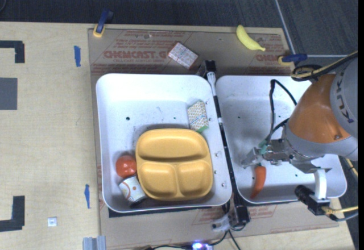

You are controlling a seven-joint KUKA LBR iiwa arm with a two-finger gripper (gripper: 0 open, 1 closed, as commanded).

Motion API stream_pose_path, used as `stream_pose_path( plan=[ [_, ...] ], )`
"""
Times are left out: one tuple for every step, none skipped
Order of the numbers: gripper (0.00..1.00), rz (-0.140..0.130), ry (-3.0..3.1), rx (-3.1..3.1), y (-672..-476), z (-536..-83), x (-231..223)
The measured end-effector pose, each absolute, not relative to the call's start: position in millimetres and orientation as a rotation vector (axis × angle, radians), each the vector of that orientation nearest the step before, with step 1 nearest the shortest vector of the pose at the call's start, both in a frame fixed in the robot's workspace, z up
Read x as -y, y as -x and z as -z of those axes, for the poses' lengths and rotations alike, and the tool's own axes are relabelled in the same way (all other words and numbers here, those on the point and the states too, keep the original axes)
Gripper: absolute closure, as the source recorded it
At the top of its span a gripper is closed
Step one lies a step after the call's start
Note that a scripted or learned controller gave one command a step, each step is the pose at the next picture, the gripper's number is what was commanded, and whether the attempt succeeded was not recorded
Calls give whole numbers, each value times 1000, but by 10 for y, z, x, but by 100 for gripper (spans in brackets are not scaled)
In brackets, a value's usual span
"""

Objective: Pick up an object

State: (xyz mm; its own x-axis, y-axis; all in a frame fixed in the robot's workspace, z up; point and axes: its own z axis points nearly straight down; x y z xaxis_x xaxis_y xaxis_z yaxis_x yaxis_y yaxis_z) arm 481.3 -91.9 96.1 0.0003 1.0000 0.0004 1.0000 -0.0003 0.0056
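Orange carrot in the right bin, just below the hand; hand's grip state unclear

the arm reaches in from the right, its gripper lowered into the right bin.

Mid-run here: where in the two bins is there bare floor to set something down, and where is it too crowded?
Left bin: bare floor across the back, behind the yellow tray and left of the patterned packet. Its front is crowded by the tray, red ball and small can.
Right bin: bare at the back-left; the gripper, carrot and arm crowd the front and right.
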Motion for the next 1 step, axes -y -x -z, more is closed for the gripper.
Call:
stream_pose_path(
  plan=[
    [100,-9,-2217,-2216,-4825,-1060,921]
  ],
)
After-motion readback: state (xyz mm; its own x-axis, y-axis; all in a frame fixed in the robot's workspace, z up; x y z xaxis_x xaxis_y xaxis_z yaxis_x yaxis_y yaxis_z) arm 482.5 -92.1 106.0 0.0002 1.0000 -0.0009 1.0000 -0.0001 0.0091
